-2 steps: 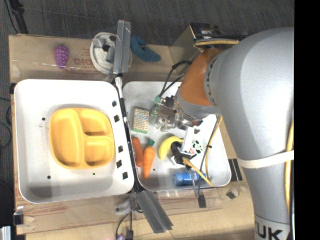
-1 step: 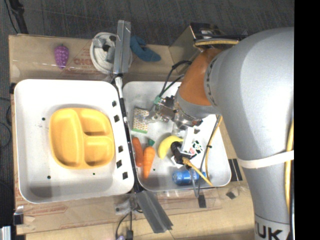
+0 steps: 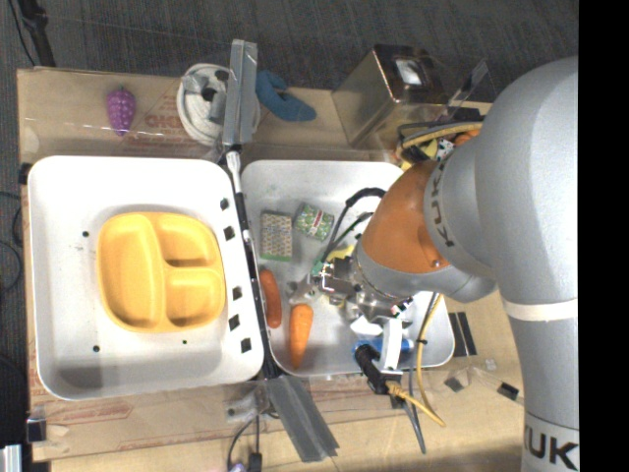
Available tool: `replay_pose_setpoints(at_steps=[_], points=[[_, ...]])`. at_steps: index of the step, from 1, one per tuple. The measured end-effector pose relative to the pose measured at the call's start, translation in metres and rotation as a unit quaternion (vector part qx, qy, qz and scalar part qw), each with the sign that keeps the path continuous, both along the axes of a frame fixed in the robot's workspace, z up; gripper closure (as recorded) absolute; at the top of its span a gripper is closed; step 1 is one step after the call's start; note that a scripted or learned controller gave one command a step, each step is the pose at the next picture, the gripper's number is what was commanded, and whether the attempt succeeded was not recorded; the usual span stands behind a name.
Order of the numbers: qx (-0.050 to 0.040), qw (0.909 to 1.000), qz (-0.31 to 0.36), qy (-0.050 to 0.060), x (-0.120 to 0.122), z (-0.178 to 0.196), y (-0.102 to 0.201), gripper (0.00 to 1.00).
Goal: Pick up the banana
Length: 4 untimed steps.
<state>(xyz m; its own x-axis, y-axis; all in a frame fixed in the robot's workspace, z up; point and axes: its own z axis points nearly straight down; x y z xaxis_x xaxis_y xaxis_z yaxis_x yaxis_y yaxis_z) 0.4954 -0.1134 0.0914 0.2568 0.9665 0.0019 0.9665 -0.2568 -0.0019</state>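
We see the gripper (image 3: 332, 281) over the middle of the right bin (image 3: 295, 180), the grey arm (image 3: 511, 195) covering that bin's 3 o'clock side. Whether the gripper is open or closed we cannot tell; where the banana lies we cannot tell either. At the gripper's 7 o'clock lies a carrot (image 3: 300, 330); at its 9 o'clock, an orange-red sausage-like piece (image 3: 270, 298); at 10 o'clock, a green-patterned packet (image 3: 277, 234); near 12 o'clock, a smaller green packet (image 3: 314, 221); the left bin (image 3: 59, 214) — at 9 o'clock of the right one — holds a yellow divided plate (image 3: 162, 268).
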Motion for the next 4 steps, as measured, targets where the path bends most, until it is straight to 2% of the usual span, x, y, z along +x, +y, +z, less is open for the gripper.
replay_pose_setpoints(at_steps=[1, 2, 3, 4], points=[[-0.0009, 0.9969, 0.078, 0.000, 0.025, 0.107, -0.044, 0.00], [-0.0003, 0.9955, 0.095, 0.001, 0.054, -0.001, -0.044, 0.00], [0.0005, 0.9953, 0.097, 0.003, 0.054, 0.008, -0.044, 1.00], [-0.0008, 0.9773, 0.212, -0.001, 0.162, 0.108, -0.042, 1.00]])
